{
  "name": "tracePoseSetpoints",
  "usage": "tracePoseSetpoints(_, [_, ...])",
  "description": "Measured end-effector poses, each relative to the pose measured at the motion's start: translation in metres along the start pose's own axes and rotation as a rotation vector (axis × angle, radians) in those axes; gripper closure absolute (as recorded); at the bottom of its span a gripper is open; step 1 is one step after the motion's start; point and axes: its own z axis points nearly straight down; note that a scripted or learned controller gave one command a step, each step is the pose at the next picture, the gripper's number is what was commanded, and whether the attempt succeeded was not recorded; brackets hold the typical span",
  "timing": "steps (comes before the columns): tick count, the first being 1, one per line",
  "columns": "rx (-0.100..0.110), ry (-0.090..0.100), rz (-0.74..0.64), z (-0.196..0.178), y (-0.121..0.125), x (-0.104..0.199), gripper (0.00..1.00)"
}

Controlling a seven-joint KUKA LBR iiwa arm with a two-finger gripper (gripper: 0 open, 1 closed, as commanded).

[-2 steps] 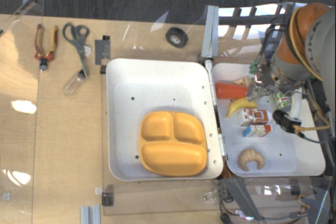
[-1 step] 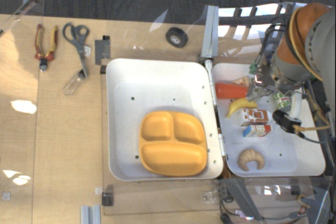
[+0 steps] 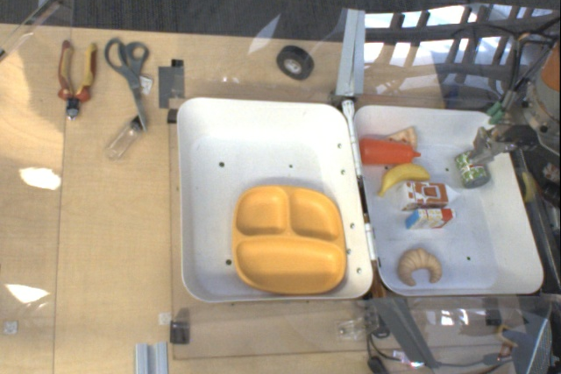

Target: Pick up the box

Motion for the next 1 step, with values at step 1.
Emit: tracePoseSetpoints(1, [0.001,0.001,0.154,0.1278,-0.0597,0.0101,0.0])
